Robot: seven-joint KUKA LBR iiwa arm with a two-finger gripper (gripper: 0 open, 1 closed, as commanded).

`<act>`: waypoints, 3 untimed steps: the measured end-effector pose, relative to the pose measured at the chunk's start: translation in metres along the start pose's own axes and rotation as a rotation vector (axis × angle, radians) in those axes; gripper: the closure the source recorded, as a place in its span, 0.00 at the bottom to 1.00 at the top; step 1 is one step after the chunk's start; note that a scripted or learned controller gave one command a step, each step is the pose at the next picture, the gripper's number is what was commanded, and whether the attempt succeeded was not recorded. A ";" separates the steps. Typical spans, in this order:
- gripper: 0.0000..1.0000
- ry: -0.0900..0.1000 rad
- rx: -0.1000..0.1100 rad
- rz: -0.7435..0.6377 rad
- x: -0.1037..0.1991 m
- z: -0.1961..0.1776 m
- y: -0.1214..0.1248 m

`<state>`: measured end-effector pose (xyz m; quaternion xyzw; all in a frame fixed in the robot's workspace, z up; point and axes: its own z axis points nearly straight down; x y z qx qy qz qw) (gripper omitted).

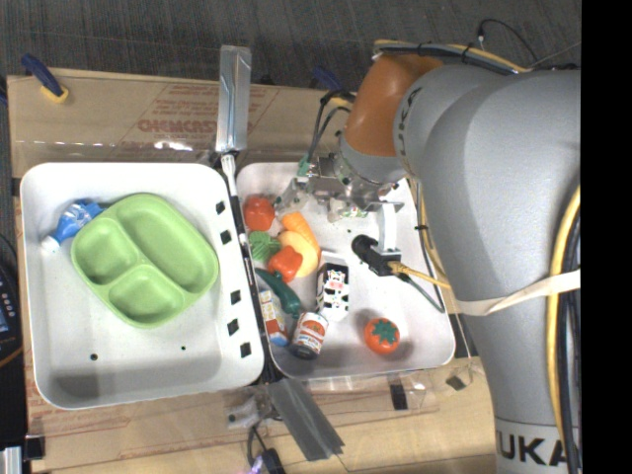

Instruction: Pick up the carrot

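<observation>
Grey arm (494, 166) fills the right bin's (425, 349) far right corner as I watch, its orange band above the wrist. The left bin (49, 363) carries a green tray (145, 257) at its centre. The gripper (341, 196) hangs over the right bin's far edge; I cannot tell its state from here. The carrot (296, 229), as I judge the orange piece, lies near that bin's left wall, among a tomato (259, 212), a red pepper (284, 262) and greens. A milk carton (334, 289), a can (310, 334) and a second tomato (381, 335) sit toward the near edge. I read this as the approach: next, shift left and descend over the carrot, clear of its neighbours.
</observation>
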<state>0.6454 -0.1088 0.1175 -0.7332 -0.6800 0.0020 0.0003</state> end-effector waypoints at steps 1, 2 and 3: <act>0.00 0.001 -0.003 0.012 0.015 0.024 -0.024; 1.00 0.002 -0.001 0.008 0.016 0.014 -0.024; 1.00 0.003 -0.003 -0.033 0.067 -0.076 0.006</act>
